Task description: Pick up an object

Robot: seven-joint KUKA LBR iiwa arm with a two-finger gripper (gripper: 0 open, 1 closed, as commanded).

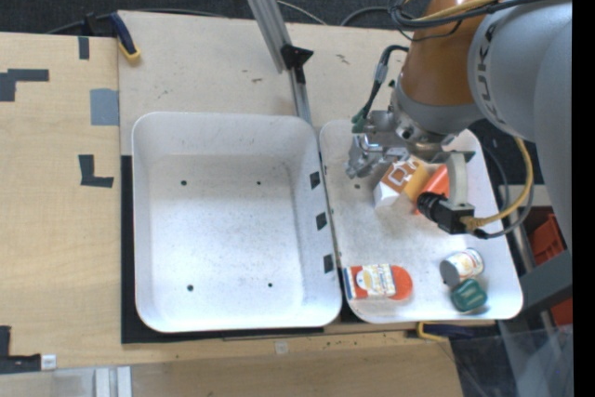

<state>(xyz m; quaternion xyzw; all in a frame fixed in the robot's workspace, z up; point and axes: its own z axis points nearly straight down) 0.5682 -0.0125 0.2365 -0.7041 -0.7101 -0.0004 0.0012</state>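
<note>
At far left, a shallow white plastic bin (139,200) with dark specks on its floor, well apart from the action. To its right, touching along the shared rim, the second shallow white bin (358,232), where the work is.

Step in hand, by judgement: reaching down for a grasp, with nothing yet lifted. Low over the upper left part of that right bin, the metal two-finger gripper (361,161), close to the bin floor. Open or closed: cannot tell from this slanted view, with the wrist hardware masking it. No object visibly held.

Just beside the gripper, on its right and a little lower, the likeliest target: a small white-and-orange cardboard carton (402,183), lying tilted on the bin floor, partly under the wrist. Touching the gripper or merely next to it: cannot tell.

Next move, as a judgement: shifting right to centre over the carton, closing across its narrow side, then lifting straight up and checking for a real hold.

Nearer the front edge of the same bin, well apart from the gripper, a flat orange-and-white packet (378,282). Further right, a small grey can with a yellow label (461,266), and just beside it, at the front right corner, a small green rounded object (469,297).

Above and to the right, the grey arm with its orange band (446,42).
</note>
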